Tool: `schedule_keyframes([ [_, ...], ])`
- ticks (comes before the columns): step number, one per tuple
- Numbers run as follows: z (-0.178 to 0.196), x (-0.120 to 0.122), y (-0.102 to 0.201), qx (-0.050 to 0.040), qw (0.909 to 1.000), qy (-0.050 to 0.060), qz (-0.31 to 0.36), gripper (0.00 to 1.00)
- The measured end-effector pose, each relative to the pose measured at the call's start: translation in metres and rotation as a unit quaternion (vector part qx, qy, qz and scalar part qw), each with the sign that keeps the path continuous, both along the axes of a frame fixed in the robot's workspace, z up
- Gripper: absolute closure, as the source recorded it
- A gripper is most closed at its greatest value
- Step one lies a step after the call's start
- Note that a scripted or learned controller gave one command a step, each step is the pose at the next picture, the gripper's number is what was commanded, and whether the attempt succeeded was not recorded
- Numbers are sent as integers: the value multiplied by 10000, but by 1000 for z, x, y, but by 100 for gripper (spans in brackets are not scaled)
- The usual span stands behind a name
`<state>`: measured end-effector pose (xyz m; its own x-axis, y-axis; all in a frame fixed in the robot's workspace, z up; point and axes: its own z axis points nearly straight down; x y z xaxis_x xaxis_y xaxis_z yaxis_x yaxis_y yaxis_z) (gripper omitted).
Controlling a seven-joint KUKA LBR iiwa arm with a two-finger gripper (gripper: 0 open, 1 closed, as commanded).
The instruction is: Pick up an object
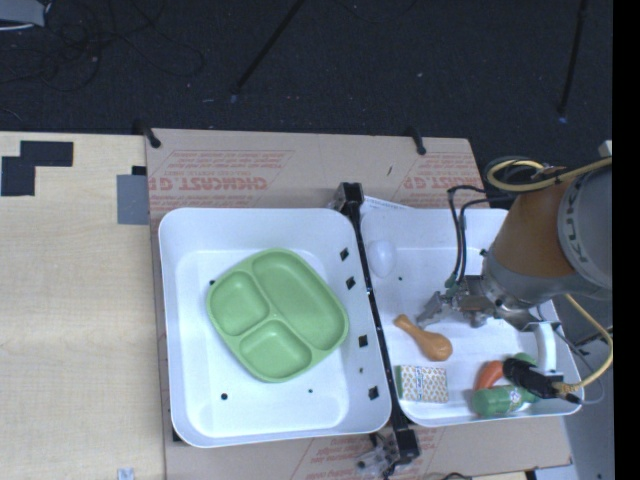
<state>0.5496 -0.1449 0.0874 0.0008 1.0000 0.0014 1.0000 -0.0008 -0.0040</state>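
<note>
Plainly, the drumstick toy (425, 336) is your likeliest target. It lies flat on the floor of the right bin (420, 263), thin handle pointing toward the divider and fat end toward the near side, with bare white floor all round it. The jaws hang just beside it on its far right, close to the handle end. From this slanted view you cannot tell whether they are apart or together, so don't count on them being ready. I'd judge the handle too thin and round to pinch reliably, so aim for the thicker part where it widens. Turn the wrist so the jaws close across the toy's long line rather than along it, then come straight down until they bracket it. Keep off the patterned packet (423, 382) near its fat end, and off the orange piece (489, 373) and green piece (497, 400) crowded in the near right corner under the arm (535, 238). The green plate (277, 314) in the left bin (195, 258) is well apart and no concern.
</note>
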Motion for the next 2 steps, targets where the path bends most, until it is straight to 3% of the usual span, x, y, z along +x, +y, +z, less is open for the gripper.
schedule_keyframes([
  [1, 11, -1, -1, 1, 10000, 7, -26, 100],
  [2, 62, -9, 5, -2, 10000, -7, 0, 100],
])
